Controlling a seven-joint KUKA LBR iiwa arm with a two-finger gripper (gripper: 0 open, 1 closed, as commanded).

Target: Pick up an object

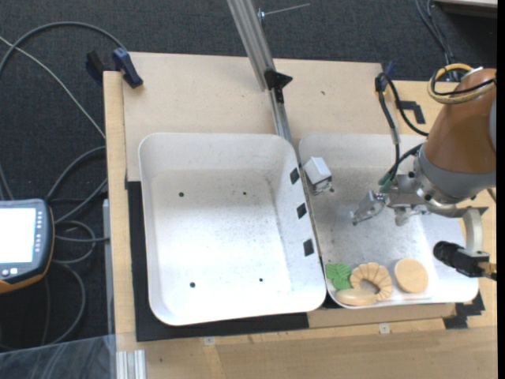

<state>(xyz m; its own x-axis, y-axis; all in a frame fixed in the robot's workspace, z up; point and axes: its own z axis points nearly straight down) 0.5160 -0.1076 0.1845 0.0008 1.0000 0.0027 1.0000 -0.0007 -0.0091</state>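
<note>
Tan cookie [411, 275] below tool [382, 209]

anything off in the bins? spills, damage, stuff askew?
Nothing spilled or broken. The green piece, croissant-shaped toy and round tan disc all crowd the right bin's near edge, the green one jammed into its corner.

Wooden bench [197, 101] carried a slanted aluminium rail [251, 34]. Blue clamp [126, 65] gripped its rear-left corner. Grey cables [47, 133] trailed over dark carpet [118, 10]. Orange-rimmed handheld screen pendant [20, 243] lay beside the bench.
</note>
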